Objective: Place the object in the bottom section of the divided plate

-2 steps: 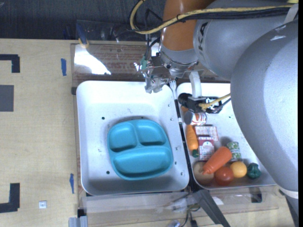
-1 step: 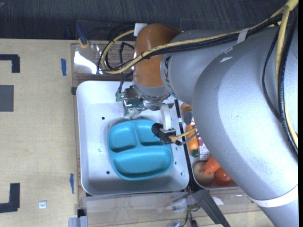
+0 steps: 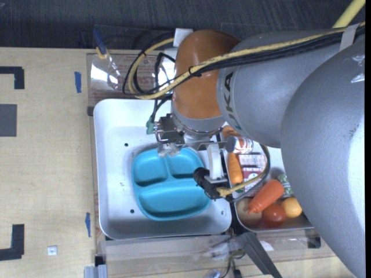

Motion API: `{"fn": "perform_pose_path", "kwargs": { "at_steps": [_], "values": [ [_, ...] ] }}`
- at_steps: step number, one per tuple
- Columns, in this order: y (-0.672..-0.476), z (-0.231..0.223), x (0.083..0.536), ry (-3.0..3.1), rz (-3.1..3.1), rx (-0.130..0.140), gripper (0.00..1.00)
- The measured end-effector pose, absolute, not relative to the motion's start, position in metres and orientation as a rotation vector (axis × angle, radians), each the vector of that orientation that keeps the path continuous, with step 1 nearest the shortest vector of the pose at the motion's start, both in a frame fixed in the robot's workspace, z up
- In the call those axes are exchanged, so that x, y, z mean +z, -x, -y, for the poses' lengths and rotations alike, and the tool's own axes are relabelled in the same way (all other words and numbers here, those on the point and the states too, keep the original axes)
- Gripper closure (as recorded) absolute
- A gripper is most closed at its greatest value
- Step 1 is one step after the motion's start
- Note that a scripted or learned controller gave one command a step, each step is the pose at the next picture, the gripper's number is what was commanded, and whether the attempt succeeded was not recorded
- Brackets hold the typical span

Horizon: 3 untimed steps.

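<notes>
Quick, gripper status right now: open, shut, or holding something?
Gripper: cannot be told from this slanted view. It hangs at the upper rim of the blue divided plastic plate.

Divided plate (image 3: 168, 204): uniform turquoise blue (no pattern on any section). Left bin (image 3: 110, 172): plain white. Arm (image 3: 324, 126): matt grey, with an orange band (image 3: 200, 68) above the wrist. Toy carrot (image 3: 266, 194): orange body, green top. Beside it are a red rounded piece (image 3: 273, 214) and a yellow one (image 3: 293, 207). A smaller orange piece (image 3: 234, 168) lies against a packet (image 3: 250, 155) printed in red and white. Bench (image 3: 46, 155): pale tan, marked with black tape corners (image 3: 19, 80), a dark grey square (image 3: 7, 120) and short blue tape strips (image 3: 77, 81). Floor (image 3: 116, 4): dark blue-grey.
</notes>
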<state>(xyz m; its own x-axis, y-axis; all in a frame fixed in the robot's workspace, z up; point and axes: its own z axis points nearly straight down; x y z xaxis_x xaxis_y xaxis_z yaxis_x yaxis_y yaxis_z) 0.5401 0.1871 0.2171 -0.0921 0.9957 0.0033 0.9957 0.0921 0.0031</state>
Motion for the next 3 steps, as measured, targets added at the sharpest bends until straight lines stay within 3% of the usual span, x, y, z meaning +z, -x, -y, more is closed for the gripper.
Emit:
{"fn": "perform_pose_path", "kwargs": {
  "at_steps": [1,2,3],
  "values": [
    [-0.539,-0.185,0.213,2.118,2.317,0.005,0.0],
    [-0.588,-0.218,0.261,1.995,2.43,-0.005,0.0],
    [-0.587,-0.218,0.259,1.993,2.43,-0.001,0.0]
  ]
}}
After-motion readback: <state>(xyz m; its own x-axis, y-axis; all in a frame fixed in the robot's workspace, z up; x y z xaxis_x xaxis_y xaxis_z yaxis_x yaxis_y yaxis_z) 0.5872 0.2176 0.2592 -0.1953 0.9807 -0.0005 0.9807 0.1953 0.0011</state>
